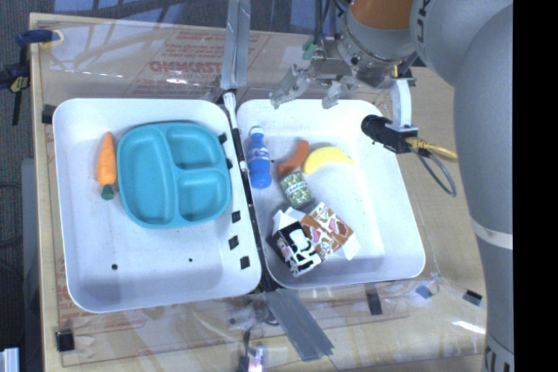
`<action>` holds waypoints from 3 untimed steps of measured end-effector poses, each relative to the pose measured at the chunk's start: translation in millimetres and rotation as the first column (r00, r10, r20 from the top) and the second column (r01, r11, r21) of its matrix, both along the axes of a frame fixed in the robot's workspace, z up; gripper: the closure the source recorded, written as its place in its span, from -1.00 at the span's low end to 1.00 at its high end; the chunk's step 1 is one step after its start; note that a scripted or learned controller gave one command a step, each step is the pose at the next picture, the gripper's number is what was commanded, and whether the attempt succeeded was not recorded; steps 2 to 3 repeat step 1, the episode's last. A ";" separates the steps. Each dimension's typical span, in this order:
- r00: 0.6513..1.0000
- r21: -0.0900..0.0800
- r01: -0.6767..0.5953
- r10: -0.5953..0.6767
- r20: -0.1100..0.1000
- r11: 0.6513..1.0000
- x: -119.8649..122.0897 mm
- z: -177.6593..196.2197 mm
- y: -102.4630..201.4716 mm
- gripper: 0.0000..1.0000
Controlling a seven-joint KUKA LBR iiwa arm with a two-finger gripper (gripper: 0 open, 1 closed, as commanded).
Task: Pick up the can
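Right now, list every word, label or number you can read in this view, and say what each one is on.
"UKA": end of a brand name on the grey arm; its first letter is cut off.
Red print on the board behind the bins: mirrored and blurred, unreadable.
Can label: too small to read.
Carton: pictures and patterns, no readable words.

The light is bright and even. The white bins (87, 274) shine but are easy to see. Shadows are soft and small. The clear plastic (131, 57) has glare. Everything looks a bit fuzzy.

Blue tray (173, 174), carrot (106, 163) left bin; bottle (258, 158), lemon (326, 158) right bin
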State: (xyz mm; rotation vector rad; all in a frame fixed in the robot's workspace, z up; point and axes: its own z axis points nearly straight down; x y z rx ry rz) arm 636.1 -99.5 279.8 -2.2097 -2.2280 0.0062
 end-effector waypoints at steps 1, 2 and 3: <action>0.999 0.000 0.044 -0.044 -0.001 0.999 -51.4 -111.7 -2.6 -1.00; 0.999 0.000 0.044 -0.044 -0.001 0.999 -51.4 -111.7 -2.6 -1.00; 0.999 0.000 0.044 -0.044 -0.001 0.999 -51.4 -111.7 -2.6 -1.00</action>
